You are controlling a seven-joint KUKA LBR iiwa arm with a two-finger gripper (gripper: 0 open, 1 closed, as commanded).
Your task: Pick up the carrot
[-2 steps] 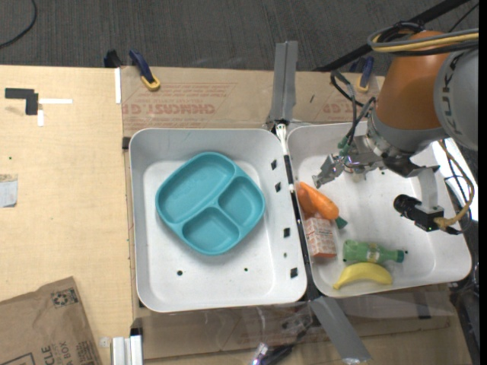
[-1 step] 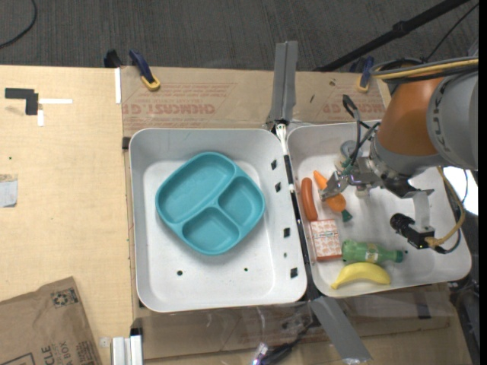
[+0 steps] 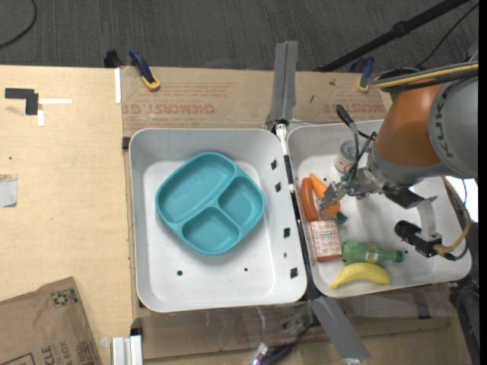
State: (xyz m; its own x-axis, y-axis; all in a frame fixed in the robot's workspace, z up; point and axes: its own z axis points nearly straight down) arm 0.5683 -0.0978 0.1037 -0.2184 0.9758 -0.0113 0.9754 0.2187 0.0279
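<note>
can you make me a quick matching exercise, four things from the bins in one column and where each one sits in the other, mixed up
Things:
1. teal divided plate
2. banana
3. green bottle
4. carrot

Places:
a. near edge of the right bin
b. just behind the banana, lying on its side
c. far left side of the right bin, beside the divider
d. middle of the left bin

Pairs: 1-d, 2-a, 3-b, 4-c

A robotics lab is indicated: cardboard (image 3: 213, 97) is clamped (image 3: 144, 71) over a plywood bench (image 3: 61, 204), and cables (image 3: 15, 14) are seen on grey carpet.
</note>
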